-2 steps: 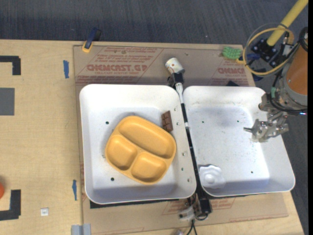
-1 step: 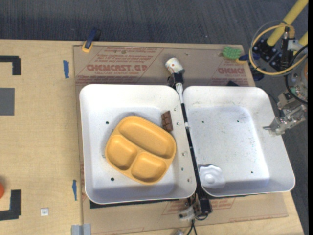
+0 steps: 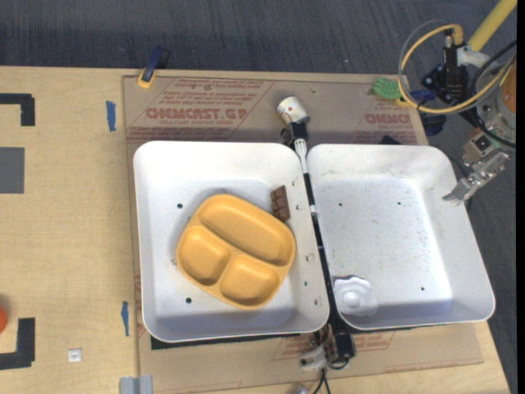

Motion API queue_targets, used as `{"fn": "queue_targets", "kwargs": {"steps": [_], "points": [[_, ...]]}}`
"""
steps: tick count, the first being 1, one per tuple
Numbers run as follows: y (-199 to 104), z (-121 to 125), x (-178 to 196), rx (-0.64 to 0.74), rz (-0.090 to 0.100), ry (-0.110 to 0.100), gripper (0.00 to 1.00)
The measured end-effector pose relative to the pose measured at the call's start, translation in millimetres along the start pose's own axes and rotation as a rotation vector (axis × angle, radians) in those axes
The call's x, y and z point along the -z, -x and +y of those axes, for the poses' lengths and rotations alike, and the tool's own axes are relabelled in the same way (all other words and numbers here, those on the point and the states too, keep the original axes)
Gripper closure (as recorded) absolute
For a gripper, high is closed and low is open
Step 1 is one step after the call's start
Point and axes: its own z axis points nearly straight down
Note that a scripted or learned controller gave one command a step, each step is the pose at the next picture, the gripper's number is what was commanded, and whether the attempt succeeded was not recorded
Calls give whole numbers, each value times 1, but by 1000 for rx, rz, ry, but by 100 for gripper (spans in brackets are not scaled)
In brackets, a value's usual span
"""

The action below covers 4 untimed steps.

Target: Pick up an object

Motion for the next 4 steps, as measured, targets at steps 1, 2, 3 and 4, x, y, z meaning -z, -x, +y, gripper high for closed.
{"fn": "queue_targets", "kwargs": {"steps": [1, 2, 3, 4], "points": [[12, 10, -13, 221, -2, 4, 100], [-9, -35, -20, 521, 0, 1, 100], [-28, -52, -4, 955, 0, 1, 100], [-12, -15, -33, 686, -4, 5, 100]]}}
